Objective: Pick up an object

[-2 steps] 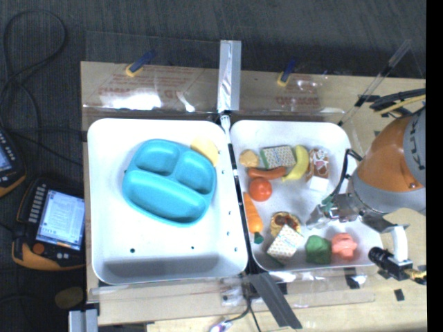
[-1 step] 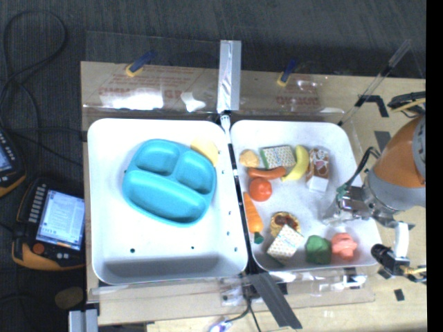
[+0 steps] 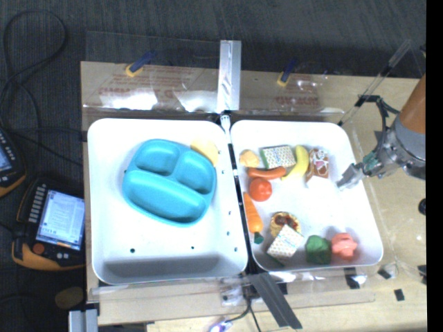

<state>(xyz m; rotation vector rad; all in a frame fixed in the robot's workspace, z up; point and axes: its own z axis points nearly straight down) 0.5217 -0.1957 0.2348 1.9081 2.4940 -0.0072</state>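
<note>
- You see the end effector [image 3: 348, 177] at the right rim of the right bin [image 3: 363, 206], hanging off the grey arm [image 3: 405, 147]; whether it is wide or narrow cannot be told, and nothing shows in it.
- Just to its left lies a red-and-white toy [image 3: 319, 163], then a banana [image 3: 300, 162], with a small printed box [image 3: 277, 155] beyond.
- Further left you find a tomato [image 3: 260, 189] and a carrot [image 3: 253, 214] along the bin's left wall.
- Below and left of the end effector sit a pink toy [image 3: 344, 246], a green toy [image 3: 318, 247] and a checked wedge [image 3: 286, 243].
- Well to its left, the left bin [image 3: 114, 254] holds a blue divided tray [image 3: 169, 180] with a yellow piece [image 3: 205, 149] touching its upper edge.
- Both bins rest on the counter [image 3: 398, 261].
</note>
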